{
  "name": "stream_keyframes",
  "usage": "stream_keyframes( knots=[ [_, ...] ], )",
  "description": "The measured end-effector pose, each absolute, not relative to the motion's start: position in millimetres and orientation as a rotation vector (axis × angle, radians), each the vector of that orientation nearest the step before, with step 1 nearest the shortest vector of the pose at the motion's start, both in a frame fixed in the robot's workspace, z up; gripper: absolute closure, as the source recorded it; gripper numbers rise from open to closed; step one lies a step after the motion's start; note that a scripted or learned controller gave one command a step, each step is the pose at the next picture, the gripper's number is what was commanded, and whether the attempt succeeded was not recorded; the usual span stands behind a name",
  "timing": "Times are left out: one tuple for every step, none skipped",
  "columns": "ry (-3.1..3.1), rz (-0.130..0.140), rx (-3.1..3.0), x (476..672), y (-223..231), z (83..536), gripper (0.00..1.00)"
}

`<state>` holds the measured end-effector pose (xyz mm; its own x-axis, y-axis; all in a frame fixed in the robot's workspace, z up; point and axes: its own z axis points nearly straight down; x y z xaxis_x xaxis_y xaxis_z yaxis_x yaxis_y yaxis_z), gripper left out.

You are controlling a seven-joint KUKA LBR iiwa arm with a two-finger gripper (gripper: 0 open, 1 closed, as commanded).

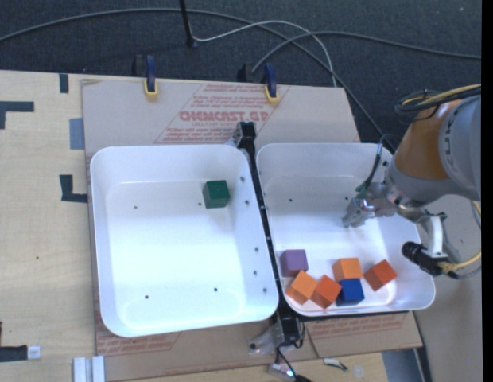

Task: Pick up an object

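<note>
My gripper [356, 216] hangs over the right bin [326, 153], too small and blurred to tell its opening, well above the blocks [335, 281] crowded at the near wall, some overlapping.

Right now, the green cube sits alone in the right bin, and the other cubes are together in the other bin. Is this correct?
Not quite. The green cube sits alone in the left bin, as the camera view shows. The other cubes are together in the other bin, the right bin, near its front edge.
</note>
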<state>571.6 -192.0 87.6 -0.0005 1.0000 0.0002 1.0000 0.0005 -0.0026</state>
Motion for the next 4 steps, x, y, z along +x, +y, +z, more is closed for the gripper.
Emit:
stream_keyframes(
  knots=[
    [-2.223,-0.001,-2.22,572.6,-192,100,1.0],
    [-2.224,-0.003,-2.223,563.4,-192,153,1.0],
    [-2.226,-0.004,-2.223,566.3,-185,213,1.0],
    [-2.222,0.0,-2.221,566.4,-185,223,1.0]
  ],
)
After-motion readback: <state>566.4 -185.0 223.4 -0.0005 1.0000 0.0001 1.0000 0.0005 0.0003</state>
